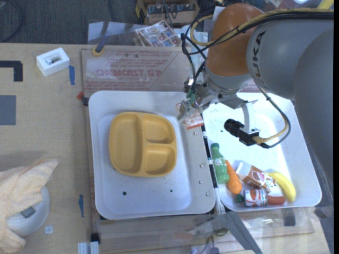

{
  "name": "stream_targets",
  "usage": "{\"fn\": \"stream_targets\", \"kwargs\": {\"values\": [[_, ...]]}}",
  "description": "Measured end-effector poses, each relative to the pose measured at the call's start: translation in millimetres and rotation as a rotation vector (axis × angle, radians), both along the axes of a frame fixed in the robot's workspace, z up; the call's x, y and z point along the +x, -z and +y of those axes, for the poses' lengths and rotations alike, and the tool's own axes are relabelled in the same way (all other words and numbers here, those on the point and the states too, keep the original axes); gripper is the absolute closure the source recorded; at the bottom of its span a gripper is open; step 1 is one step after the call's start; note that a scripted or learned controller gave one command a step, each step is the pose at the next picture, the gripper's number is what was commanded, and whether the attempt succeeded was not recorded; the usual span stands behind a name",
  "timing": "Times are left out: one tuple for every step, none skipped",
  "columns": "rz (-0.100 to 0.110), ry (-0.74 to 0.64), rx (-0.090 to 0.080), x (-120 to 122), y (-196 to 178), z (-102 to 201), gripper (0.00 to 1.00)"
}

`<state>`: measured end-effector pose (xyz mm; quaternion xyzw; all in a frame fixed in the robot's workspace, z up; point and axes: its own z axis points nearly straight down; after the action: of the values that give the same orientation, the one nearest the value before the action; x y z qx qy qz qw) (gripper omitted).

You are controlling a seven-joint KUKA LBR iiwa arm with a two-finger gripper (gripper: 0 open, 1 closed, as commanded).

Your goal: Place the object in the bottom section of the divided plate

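The yellow divided plate [142,143] lies in the left bin [153,197], with one large section on its left and two small ones on its right. My gripper [190,111] hangs over the rim between the two bins, just right of the plate's upper right corner. A small red-and-white packet [194,121] sits at its fingertips, raised over the rim, and the gripper is shut on it. The grey arm and its orange band [233,23] cover the far part of the right bin.
In the right bin [307,157], near the front, lie a green bottle [216,160], a carrot [233,178], a banana [283,187], a small carton [257,178] and a can [254,197]. A black cable plug [238,131] hangs below the wrist. A cloth [24,187] lies at the bench's left.
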<state>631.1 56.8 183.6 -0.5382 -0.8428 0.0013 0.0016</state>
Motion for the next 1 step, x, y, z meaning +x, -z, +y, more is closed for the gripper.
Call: {"fn": "stream_targets", "kwargs": {"values": [[0.000, 0.001, 0.000, 0.1, -0.1, -0.4, 0.00]]}}
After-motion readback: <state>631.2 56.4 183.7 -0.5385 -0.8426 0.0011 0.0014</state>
